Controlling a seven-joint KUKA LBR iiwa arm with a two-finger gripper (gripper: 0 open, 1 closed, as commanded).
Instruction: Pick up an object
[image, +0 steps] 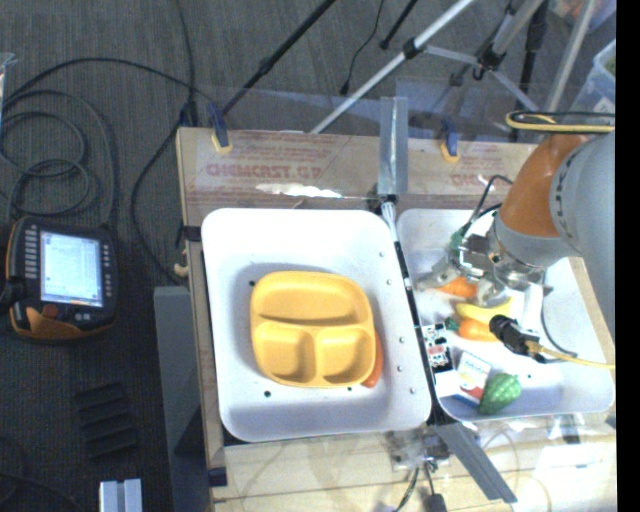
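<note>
two white bins on the bench; the gripper (478, 285) is down in the right bin (580, 400) over an orange piece (458, 288) and a yellow one (478, 322). can't tell its grip state. looks like the grasping step; next it needs a clean lift.

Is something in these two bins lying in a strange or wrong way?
One small oddity: an orange object sits wedged partly under the yellow divided plastic tray at its lower right edge in the left white bin.
</note>
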